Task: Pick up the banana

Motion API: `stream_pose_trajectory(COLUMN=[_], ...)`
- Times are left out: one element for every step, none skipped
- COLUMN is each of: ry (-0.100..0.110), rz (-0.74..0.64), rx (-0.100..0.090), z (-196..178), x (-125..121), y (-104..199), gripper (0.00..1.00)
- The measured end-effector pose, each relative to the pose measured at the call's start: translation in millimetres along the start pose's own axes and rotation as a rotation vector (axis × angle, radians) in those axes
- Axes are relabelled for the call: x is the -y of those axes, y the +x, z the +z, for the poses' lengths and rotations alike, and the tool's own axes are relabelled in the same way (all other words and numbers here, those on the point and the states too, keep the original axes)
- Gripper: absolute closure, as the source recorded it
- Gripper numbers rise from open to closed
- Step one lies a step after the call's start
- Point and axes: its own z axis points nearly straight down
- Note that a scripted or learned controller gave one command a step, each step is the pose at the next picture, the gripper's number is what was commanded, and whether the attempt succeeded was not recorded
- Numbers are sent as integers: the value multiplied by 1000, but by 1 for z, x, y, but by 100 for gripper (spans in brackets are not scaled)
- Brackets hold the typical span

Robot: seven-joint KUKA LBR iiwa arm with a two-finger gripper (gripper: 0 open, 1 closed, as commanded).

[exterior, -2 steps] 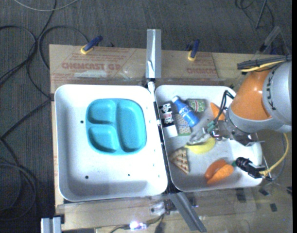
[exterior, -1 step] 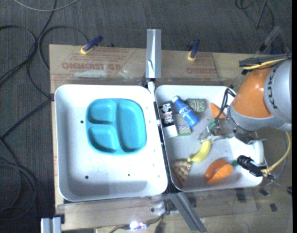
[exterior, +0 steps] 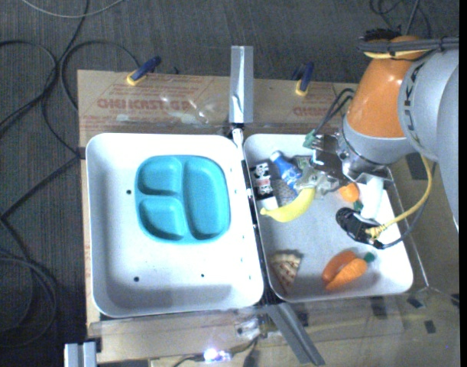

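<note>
over the right bin (exterior: 401,281), the gripper (exterior: 319,176) meets the banana (exterior: 292,208) at its upper end; whether its jaws grip the fruit cannot be told.

Both white bins (exterior: 103,228) look like smooth moulded plastic with a soft sheen, and the turquoise divided tray (exterior: 183,197) in the left one has the same slick plastic look. The banana (exterior: 290,207) is smooth, with a dull waxy yellow skin; the carrot (exterior: 342,270) looks like glossy orange plastic. The counter (exterior: 164,105) under the bins reads as matt brown cardboard or board with printed lettering. The arm's orange band (exterior: 378,90) is shiny, and its grey shell (exterior: 439,105) is smooth and satin. The floor (exterior: 50,52) is dark, rough carpet.
</note>
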Motion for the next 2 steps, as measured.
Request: stream_pose_trajectory(ry=[0,-1], rz=[-116,-356], rx=[1,2], z=[-57,-73], x=[-23,-50], y=[17,-4], gripper=[100,100])
